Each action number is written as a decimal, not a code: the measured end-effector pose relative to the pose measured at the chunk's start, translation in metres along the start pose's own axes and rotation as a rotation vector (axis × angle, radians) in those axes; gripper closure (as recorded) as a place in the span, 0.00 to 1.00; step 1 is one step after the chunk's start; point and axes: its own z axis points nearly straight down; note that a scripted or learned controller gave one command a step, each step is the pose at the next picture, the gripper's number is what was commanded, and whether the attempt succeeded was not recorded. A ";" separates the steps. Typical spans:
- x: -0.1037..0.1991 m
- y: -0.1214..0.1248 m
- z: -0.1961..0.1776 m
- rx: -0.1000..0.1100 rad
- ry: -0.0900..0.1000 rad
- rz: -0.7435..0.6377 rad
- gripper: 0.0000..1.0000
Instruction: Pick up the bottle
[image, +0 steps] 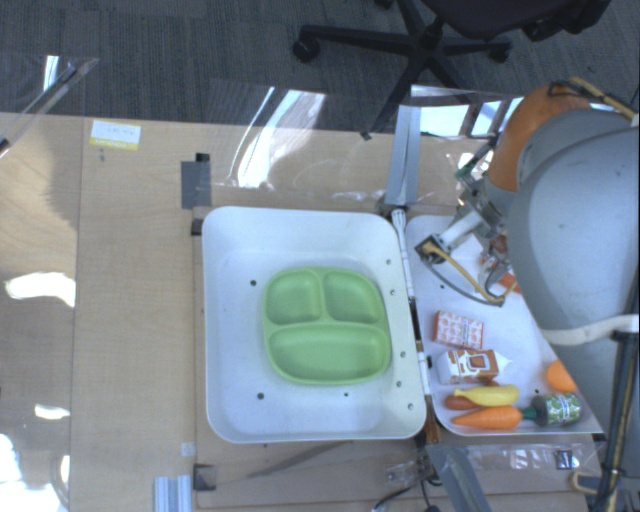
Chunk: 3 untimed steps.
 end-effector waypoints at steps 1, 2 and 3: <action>-0.005 -0.018 0.008 -0.028 0.014 -0.452 0.00; -0.090 -0.070 0.008 -0.035 0.015 -0.779 0.00; -0.144 -0.085 0.008 -0.040 0.016 -0.783 0.00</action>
